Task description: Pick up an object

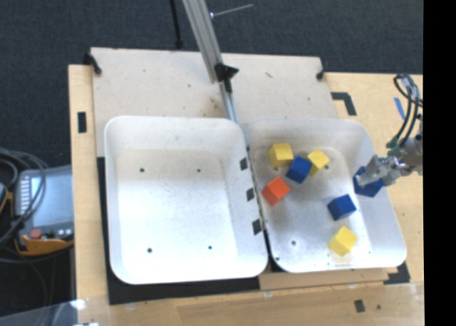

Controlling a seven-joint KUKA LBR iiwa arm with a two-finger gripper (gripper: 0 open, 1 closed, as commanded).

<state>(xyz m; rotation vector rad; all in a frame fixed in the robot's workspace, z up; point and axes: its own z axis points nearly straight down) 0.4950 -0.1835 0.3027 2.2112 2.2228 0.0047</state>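
We find the gripper [372, 177] over the right bin's [370, 246] right rim, a blue cube [368, 186] caught between its fingers. No writing we can read anywhere. Counting the loose ones inside that bin: three yellow cubes [281, 154], two blue cubes [342, 206], one orange cube [276, 190]. The held cube sits slightly turned; being a cube, it has no long axis. The left bin [121, 246] lies alongside on the worktop [285, 75].

text: none legible | labels: none | numbers: 0 readable | bench [82, 175], bins, blocks: no print that can be made out
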